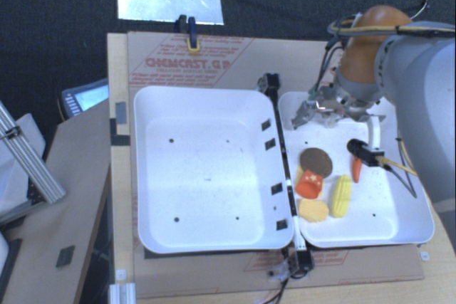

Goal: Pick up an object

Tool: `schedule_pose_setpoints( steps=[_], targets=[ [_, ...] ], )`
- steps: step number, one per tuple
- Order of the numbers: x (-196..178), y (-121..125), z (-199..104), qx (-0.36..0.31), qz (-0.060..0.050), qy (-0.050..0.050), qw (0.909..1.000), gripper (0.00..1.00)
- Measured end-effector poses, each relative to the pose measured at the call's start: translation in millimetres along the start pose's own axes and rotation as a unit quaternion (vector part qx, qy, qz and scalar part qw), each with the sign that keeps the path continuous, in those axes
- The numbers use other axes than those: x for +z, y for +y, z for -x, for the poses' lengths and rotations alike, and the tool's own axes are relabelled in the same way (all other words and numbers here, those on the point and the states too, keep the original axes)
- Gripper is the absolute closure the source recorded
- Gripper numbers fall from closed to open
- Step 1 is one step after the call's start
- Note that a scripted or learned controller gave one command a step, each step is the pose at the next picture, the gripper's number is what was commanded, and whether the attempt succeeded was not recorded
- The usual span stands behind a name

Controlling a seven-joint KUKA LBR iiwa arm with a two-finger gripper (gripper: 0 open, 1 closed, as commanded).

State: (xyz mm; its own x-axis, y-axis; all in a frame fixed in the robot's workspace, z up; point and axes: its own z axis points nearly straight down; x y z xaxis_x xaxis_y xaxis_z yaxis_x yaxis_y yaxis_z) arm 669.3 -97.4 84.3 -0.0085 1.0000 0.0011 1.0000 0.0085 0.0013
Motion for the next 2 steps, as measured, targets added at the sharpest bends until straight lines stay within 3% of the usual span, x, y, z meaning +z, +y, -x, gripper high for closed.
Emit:
schedule_pose_setpoints(
  steps=[2],
  targets=[
    [-0.7,-0.1,-4.7,0.001,0.000,-0.001,1.0000,0.00]
  ],
)
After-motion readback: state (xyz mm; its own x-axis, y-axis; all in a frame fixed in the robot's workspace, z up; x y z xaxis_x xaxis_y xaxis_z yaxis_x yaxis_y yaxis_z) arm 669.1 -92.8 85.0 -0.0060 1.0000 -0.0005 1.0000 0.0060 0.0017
